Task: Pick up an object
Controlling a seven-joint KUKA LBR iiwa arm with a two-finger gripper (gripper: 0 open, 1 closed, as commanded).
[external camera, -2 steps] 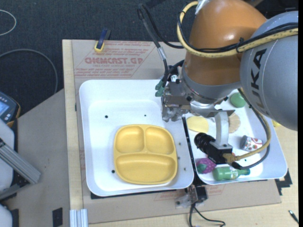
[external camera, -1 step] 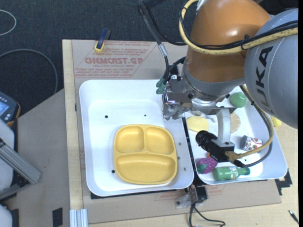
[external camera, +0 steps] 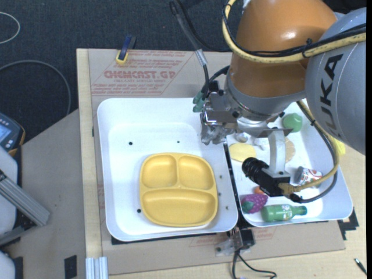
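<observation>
yellow tray point(external camera: 178, 189) in left bin point(external camera: 116, 156)

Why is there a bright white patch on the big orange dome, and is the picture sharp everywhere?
In the camera view, the orange band is glossy and mirrors overhead light as glare; the yellow tray in the left bin looks sharp, with soft shadows; the arm's bulk hides much of the right bin.

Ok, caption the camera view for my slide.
KUKA arm reaching over the right bin of toys, green bottle at its front; yellow tray lying in the left bin.
</observation>
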